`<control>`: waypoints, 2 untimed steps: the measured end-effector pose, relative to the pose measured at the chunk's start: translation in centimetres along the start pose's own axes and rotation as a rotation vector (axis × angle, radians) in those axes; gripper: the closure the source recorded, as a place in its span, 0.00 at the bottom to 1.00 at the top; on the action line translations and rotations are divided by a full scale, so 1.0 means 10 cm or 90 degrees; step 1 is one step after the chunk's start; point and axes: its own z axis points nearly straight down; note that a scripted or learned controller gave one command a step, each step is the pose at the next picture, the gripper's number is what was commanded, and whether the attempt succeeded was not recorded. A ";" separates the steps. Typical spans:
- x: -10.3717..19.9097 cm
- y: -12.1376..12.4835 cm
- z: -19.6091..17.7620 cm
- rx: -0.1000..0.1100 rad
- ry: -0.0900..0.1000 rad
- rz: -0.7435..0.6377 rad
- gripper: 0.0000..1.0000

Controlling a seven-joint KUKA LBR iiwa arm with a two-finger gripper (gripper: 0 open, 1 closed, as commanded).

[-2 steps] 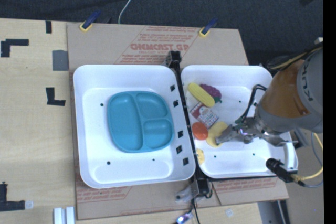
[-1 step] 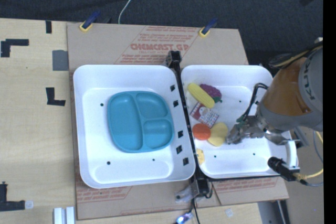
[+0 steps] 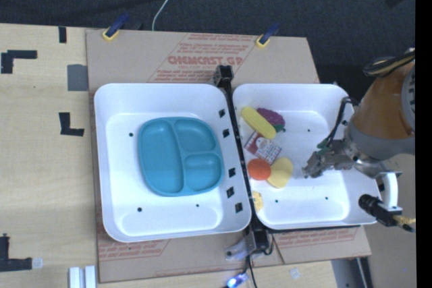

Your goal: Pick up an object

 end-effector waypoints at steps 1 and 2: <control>-0.02 -0.09 -0.47 0.000 0.000 0.000 1.00; -0.02 -0.08 -0.68 0.000 0.000 -0.001 1.00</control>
